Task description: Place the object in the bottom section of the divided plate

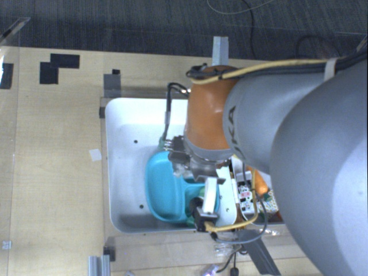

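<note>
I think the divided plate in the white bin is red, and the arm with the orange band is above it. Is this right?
Not quite. The camera view shows the divided plate is light blue, not red. The rest holds: it lies in the white bin, and the arm with the orange band is above it.

One white bin is in sight (the arm covers the bench to its right), and one turquoise divided plate lies in it. One grey arm with one orange band reaches over them. Beside the arm's wrist, one small orange object peeks out, partly hidden.
</note>
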`<state>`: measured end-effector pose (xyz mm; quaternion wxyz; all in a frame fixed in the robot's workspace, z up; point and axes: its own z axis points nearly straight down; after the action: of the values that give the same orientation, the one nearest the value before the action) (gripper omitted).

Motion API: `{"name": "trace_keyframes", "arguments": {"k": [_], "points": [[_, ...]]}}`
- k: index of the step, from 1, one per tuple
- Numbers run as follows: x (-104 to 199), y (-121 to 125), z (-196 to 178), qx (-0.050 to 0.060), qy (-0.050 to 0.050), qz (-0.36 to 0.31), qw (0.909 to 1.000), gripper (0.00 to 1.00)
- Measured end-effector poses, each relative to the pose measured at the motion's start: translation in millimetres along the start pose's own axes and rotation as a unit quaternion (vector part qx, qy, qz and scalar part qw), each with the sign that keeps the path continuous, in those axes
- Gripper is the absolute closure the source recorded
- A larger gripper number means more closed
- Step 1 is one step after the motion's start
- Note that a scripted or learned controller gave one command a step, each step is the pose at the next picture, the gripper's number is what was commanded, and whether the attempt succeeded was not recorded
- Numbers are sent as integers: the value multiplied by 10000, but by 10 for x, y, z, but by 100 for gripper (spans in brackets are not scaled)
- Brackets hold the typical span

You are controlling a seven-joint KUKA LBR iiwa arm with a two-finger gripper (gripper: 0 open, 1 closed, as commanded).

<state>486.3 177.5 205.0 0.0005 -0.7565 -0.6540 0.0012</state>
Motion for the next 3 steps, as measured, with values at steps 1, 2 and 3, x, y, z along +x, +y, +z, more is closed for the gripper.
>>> {"name": "trace_keyframes", "arguments": {"k": [1,2,3], "points": [[547,-20,1127,-67,36,1560,9877,100],[542,-13,1124,-72,32,947,9955,100],[206,-32,921,4,-2,1763,9843,100]]}}
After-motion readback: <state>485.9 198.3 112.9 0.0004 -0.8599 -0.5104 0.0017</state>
